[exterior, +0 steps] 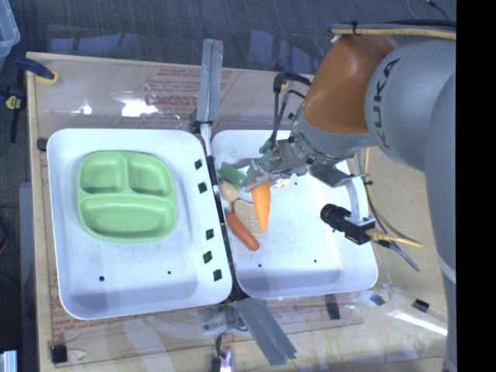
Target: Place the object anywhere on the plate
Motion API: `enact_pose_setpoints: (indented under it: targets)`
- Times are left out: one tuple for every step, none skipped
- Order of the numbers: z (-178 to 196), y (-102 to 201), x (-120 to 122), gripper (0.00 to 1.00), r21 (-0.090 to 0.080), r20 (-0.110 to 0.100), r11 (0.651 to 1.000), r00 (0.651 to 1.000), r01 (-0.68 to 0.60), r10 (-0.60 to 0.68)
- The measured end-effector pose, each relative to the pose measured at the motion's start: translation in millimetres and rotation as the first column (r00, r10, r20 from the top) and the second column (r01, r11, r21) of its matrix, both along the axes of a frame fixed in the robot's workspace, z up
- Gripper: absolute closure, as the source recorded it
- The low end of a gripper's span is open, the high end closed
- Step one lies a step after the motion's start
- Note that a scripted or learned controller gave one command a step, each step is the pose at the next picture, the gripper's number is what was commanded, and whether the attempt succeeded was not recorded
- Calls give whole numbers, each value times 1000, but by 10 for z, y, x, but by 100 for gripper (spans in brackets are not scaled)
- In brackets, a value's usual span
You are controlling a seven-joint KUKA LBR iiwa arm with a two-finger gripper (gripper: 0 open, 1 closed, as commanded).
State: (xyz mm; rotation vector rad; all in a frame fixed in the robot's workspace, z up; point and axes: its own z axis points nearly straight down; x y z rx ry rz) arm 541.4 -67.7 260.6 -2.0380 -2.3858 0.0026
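A green divided plate (125, 194) lies in the left white bin (70, 285). In the right bin (310, 273) an orange carrot (261, 205) points its tip toward the front. Its wide end sits right under my gripper (267, 173), which hangs over the bin's back left part. From this angle I cannot tell whether the carrot is gripped. An orange-red sausage-shaped piece (242, 231) lies just left of the carrot's tip. A beige piece (230, 192) and a green piece (232, 173) lie by the bin's left wall.
The grey arm with its orange band (345, 76) covers the right bin's back right. A black fitting with cables (345, 222) hangs over the bin's right side. A raised divider (211, 200) separates the two bins.
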Motion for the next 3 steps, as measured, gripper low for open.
enact_pose_setpoints:
  targets:
    - [-498, 1060, 161, 100, -1, -1, 982, 982, -187, 187]
    - [-386, 1658, 723, 100, -1, 2, 953, 953, -302, 302]
    - [-386, 1657, 723, 0, -1, 2, 953, 953, -302, 302]
